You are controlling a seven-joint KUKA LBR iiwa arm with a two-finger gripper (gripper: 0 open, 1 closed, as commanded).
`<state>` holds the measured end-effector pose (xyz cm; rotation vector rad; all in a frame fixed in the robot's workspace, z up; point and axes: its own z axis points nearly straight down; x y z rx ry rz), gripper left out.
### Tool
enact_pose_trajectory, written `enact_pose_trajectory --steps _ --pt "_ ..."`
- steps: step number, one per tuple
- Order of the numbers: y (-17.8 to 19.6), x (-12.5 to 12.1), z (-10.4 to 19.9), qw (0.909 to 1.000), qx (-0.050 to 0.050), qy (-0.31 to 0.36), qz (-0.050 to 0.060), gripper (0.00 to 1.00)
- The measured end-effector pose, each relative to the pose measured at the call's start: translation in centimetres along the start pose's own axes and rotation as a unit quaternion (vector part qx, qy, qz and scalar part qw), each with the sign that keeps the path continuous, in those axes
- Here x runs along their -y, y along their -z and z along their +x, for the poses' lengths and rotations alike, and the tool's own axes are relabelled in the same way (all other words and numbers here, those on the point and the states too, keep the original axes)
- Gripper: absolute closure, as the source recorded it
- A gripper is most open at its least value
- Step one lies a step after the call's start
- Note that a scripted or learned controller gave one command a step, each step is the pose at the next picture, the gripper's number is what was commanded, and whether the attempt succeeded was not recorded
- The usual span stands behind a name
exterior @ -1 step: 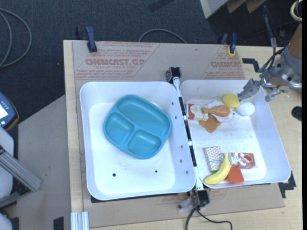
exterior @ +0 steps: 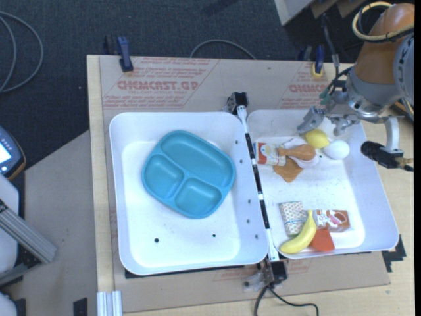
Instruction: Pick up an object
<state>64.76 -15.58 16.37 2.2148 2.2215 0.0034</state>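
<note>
The gripper point(exterior: 327, 118) hung just above the lemon point(exterior: 317, 139); its grip state was unclear, and nothing looked lifted.

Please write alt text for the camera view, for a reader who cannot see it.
The gripper hovers over a lemon and white egg in the right bin. The left bin holds a blue divided plate.
</note>
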Motion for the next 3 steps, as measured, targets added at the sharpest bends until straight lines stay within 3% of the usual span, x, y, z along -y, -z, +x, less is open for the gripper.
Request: enact_pose_trajectory --steps 1,2,3 --pt "-8.2 -0.8 -1.3 1.0 -0.001 -0.001 0.004 0.0" --pt "-6.8 -0.8 -1.3 1.0 0.0 -0.001 0.002 1.0" --pt "2.7 -0.7 10.6 1.0 -0.002 0.003 -0.002 1.0"
